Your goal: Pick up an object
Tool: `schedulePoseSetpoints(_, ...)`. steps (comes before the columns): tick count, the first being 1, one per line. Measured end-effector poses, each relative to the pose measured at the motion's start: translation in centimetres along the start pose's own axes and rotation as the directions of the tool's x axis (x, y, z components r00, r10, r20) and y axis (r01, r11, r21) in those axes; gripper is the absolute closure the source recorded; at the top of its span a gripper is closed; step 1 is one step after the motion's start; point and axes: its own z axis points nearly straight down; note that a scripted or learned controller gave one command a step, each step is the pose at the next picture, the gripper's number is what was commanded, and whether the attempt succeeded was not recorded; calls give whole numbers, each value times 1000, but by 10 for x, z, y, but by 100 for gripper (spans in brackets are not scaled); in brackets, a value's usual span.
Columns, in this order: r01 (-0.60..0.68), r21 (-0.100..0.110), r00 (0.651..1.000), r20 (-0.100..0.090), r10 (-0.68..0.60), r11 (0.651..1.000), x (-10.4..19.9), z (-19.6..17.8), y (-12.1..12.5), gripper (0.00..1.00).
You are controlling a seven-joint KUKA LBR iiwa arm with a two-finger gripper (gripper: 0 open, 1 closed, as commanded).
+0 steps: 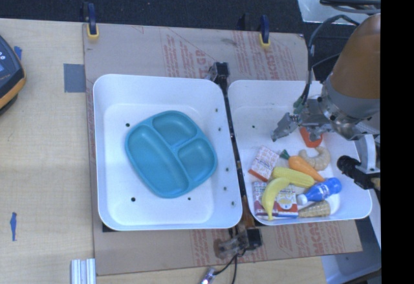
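The right bin (259, 98) holds a heap of small toys: a yellow banana (279, 187), an orange carrot (305, 167), a blue bottle (321, 190), a white and red packet (264, 161), a waffle cone (314, 210), a pale curled piece (317, 158) and a red piece (310, 138). My gripper (284, 127) hangs over the middle of this bin, just above and left of the heap, pointing down and to the left. Nothing is visibly held in it. The arm's wrist hides part of the red piece.
The left bin (103, 147) carries a blue divided plate (171, 153). A black divider strip (230, 140) runs between the two bins. Clamps (264, 29) stand at the back of the cardboard. A dark device (8, 72) lies at the far left edge.
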Motion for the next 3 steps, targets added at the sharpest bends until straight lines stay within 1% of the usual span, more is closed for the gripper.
schedulePoseSetpoints(1, -2, -2, 1000, 1, 2, 1000, -64, 0, -15, 0)
schedulePoseSetpoints(2, 1, 0, 1000, 0, -1, 1000, -66, 115, -5, 0)
schedulePoseSetpoints(3, 5, 3, 1000, 1, -5, 1000, -67, 106, -5, 100)
